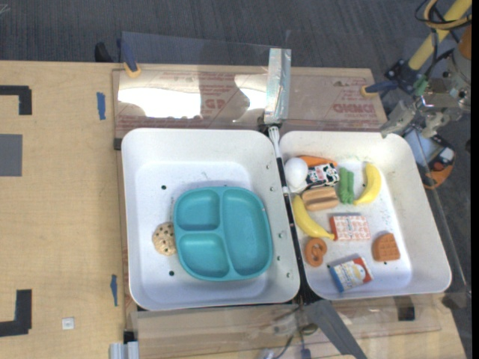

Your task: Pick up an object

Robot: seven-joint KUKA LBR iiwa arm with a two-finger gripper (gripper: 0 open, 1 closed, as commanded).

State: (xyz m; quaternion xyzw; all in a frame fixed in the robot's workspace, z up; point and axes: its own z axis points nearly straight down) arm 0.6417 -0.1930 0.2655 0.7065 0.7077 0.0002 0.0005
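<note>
Sitting in the left bin, the teal divided tray serves as the landmark for everything else. Touching the tray's left edge, low down, is a round cookie with dark chips. Behind the tray, beyond the bin's far rim, a clear plastic sheet stands on the bench.

To the tray's right, across the seam between the two bins, the right bin holds a cluster of toy foods. Closest to the tray is a yellow banana, curving down beside the seam, with a small brown pretzel just below it. Up from the banana lies a white egg, touching an orange carrot and a small black-and-white carton. A hot dog in a bun rests against the banana's upper end. Further right of the tray come a green piece, a second banana standing more upright, a red-and-white patterned box, a blue-edged packet near the front rim, and a brown cracker-like piece.

Furthest from the tray, past the right bin's far corner, is the gripper, apart from every object. How wide it is set cannot be told.
</note>
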